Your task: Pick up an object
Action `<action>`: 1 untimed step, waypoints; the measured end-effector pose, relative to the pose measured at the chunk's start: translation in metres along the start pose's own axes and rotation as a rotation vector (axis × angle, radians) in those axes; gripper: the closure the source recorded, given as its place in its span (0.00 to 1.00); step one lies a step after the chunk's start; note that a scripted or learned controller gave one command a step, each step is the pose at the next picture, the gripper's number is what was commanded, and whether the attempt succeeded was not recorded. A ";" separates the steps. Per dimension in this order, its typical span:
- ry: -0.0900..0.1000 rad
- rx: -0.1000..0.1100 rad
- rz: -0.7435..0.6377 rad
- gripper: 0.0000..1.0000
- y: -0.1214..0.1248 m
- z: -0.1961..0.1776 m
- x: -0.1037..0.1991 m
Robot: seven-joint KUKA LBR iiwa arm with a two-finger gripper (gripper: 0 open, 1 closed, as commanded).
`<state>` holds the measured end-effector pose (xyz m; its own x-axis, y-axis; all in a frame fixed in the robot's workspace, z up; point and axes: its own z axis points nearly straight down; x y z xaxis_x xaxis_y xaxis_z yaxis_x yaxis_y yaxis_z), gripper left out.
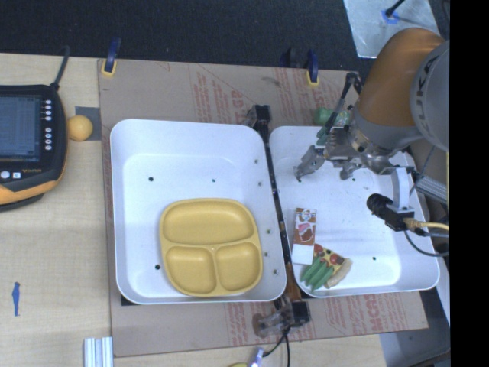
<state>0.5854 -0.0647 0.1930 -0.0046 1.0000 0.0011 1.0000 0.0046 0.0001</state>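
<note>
Toy pizza slice (327, 264) looks light, rigid and low-lying, best pinched across its edges; hand (327, 168) hangs spread, holding nothing.

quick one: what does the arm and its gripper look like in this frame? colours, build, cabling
The arm is a rounded body with a grey casing and a broad orange band above the wrist. At its end sits the gripper: bare grey metal with two thin fingers, and a green part beside its mount. A dark cable runs from the wrist area toward the right bin's edge.
</note>
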 end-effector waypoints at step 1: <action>-0.002 0.004 -0.001 0.00 -0.064 0.002 -0.005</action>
<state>0.5212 -0.0696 0.1915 -0.0052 1.0000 -0.0008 1.0000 0.0052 -0.0041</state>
